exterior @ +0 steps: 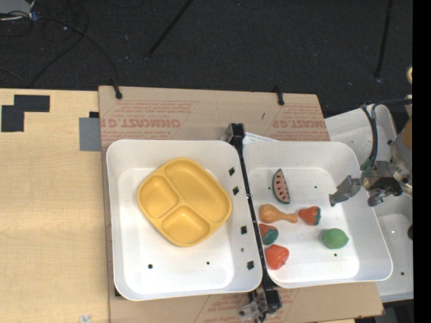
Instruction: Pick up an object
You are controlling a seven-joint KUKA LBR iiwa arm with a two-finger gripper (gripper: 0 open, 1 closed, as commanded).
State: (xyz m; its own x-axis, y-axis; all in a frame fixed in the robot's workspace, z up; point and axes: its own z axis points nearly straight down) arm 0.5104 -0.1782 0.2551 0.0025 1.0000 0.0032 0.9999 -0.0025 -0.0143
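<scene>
Over the right bin's (350,155) far edge you see the tool (358,191), fingers apart and holding nothing, above the green ball (335,238); its arm is cut off.

bins (128,180): smooth glossy white plastic | tray (184,200): matt yellow plastic | board (202,113): matt brown cardboard
</scene>
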